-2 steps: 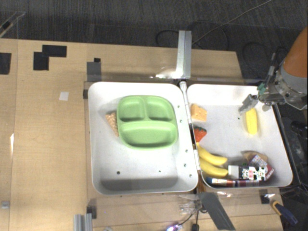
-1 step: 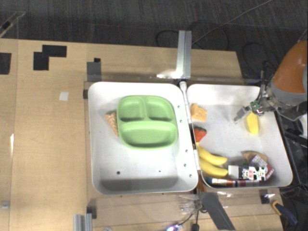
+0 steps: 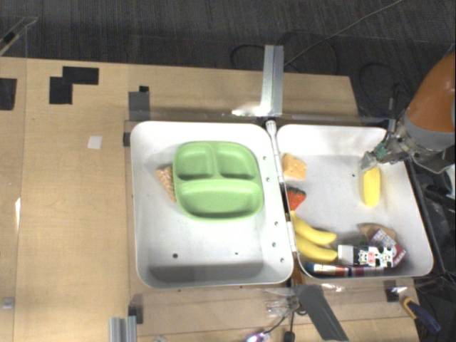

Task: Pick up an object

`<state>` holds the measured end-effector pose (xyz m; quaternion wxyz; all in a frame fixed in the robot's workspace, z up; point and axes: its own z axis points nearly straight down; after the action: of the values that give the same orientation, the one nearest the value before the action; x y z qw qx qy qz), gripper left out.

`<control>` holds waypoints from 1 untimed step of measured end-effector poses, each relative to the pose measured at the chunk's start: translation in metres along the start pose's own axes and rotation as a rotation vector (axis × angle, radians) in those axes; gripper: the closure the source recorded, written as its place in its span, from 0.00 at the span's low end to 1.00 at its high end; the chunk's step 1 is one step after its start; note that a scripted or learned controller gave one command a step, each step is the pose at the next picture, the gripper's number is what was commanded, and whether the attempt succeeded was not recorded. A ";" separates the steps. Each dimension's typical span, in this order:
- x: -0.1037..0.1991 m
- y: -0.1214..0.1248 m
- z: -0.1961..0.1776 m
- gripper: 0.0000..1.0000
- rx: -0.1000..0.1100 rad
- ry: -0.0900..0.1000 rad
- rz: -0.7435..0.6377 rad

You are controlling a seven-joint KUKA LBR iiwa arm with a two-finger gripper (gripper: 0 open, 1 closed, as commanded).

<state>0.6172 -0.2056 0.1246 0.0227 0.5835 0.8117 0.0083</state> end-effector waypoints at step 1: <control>0.054 0.052 -0.084 1.00 0.034 0.021 0.160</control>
<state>0.6453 -0.1368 0.2089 0.0034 0.6466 0.7628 0.0024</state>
